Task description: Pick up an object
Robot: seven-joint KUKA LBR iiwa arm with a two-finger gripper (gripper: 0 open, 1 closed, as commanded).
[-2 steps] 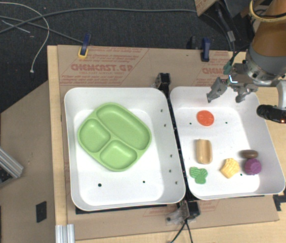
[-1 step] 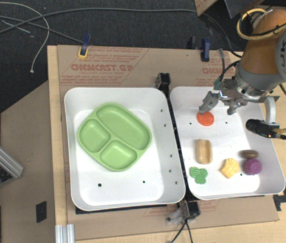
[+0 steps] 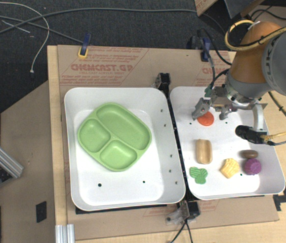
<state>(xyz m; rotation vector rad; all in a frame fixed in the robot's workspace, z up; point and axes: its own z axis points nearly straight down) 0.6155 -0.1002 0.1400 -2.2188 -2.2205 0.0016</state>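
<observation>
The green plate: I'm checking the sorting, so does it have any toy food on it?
No. The green plate lies bare in the left bin; all the toy food sits in the right bin.

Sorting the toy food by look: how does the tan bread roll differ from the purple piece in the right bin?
The bread roll is tan and oblong; the purple piece is rounder and smaller. The roll lies mid-bin below the orange item; the purple one sits near the right rim. Both rest untouched in the right bin.

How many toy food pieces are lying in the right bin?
5, perhaps more hidden under the gripper: a red piece beneath it, a tan bread roll mid-bin, a green piece, yellow corn and a purple piece along the near edge.
</observation>
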